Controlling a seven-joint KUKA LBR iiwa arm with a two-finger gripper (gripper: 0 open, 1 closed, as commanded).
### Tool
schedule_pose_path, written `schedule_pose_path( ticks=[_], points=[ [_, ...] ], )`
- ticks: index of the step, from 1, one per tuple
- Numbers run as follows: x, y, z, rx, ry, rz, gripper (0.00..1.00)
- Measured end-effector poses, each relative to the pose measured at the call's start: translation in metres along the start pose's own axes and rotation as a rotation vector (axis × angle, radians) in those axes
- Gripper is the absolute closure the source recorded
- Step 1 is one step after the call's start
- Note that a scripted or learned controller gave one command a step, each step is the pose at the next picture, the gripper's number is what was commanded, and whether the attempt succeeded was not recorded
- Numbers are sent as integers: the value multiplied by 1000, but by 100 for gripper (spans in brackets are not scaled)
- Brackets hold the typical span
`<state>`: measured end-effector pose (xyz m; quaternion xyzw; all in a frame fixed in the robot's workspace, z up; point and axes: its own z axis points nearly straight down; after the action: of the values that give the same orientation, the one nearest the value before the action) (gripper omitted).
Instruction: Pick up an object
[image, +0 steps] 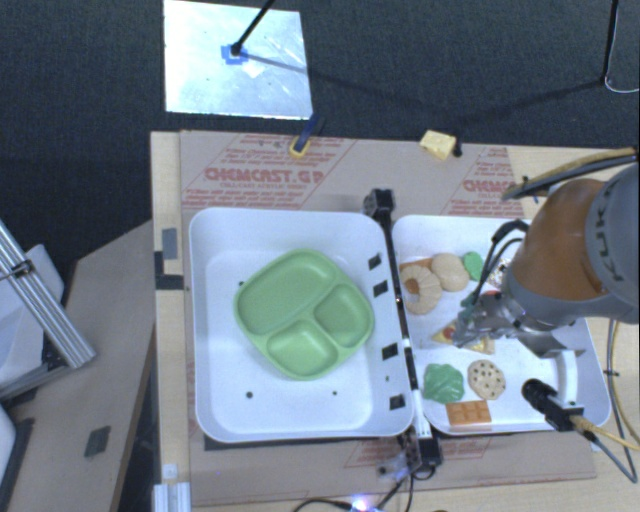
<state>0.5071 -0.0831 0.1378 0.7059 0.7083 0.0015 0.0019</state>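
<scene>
Cardboard-covered bench (330, 170), two white bins (215, 330), dark floor (80, 90)

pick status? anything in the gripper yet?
Done: the arm is down in the right bin, with the gripper low among the toy food. In hand: nothing I can confirm; the fingertips are hard to make out. Left: grasp and lift. The cookie, green leaf and cracker lie untouched.
</scene>
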Motion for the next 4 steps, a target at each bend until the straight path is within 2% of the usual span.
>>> schedule_pose_path(
  ticks=[2,3,4],
  points=[
    [-6,12,-89,-1,0,-1,100],
    [42,35,-99,1,3,-6,100],
    [90,65,-80,3,3,-6,100]
  ],
)
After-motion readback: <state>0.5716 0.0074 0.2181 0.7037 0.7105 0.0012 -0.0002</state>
